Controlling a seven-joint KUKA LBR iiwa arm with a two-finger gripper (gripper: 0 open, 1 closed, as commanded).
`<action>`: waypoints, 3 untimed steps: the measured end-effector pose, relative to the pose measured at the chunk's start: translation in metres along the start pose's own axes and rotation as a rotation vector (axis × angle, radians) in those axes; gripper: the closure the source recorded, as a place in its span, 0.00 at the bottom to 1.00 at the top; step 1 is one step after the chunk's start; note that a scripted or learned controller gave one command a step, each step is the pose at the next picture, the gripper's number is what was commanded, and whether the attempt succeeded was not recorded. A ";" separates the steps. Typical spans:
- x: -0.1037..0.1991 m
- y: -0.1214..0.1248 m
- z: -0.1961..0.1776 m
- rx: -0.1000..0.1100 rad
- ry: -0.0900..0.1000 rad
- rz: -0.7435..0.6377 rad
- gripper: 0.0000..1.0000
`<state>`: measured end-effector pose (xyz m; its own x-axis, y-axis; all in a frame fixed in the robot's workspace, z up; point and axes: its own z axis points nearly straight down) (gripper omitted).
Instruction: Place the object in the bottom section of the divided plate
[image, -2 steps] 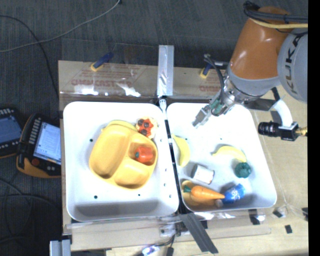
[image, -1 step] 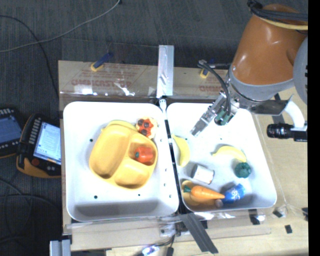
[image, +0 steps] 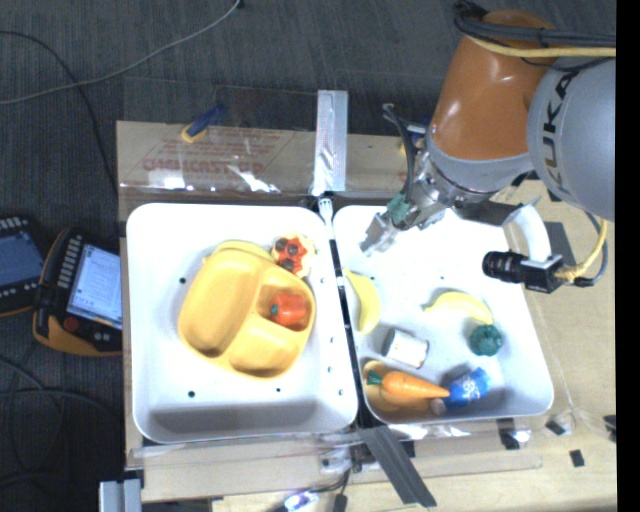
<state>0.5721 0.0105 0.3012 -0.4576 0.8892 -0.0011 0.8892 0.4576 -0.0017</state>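
While I look down from my screen, the things nearest me sit along the front of the right bin (image: 520, 395): an orange carrot (image: 408, 385) lying flat, and just beside it a blue and white toy (image: 468, 386). A little farther back I see a small white block (image: 404, 348), a dark green round toy (image: 486, 339) and a curved yellow piece (image: 457, 300). Another yellow piece (image: 362, 300) leans on the wall between the two bins.

In the left bin (image: 160, 400) lies the yellow divided plate (image: 225, 310). A red tomato toy (image: 289, 308) rests in its small right section — the big left section and the bottom section hold nothing. At the plate's far edge, touching it, sits a small orange and black toy (image: 290, 251).

Farther back in the right bin hangs the gripper (image: 381, 236), tipped down and to the left above the white floor. I see nothing between its fingers, but I cannot tell if they are spread or pressed together.

Past the bins, on the tabletop (image: 150, 150), lies a clear plastic sheet (image: 230, 150) with a small blue thing (image: 203, 122) on it.
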 end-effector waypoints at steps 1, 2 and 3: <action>-0.045 -0.076 -0.134 -0.003 -0.004 0.115 1.00; 0.011 -0.065 -0.076 0.001 0.000 0.475 1.00; 0.055 -0.052 0.042 0.005 0.002 0.654 1.00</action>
<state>0.5007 0.0352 0.2591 0.1779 0.9840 -0.0017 0.9840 -0.1780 -0.0057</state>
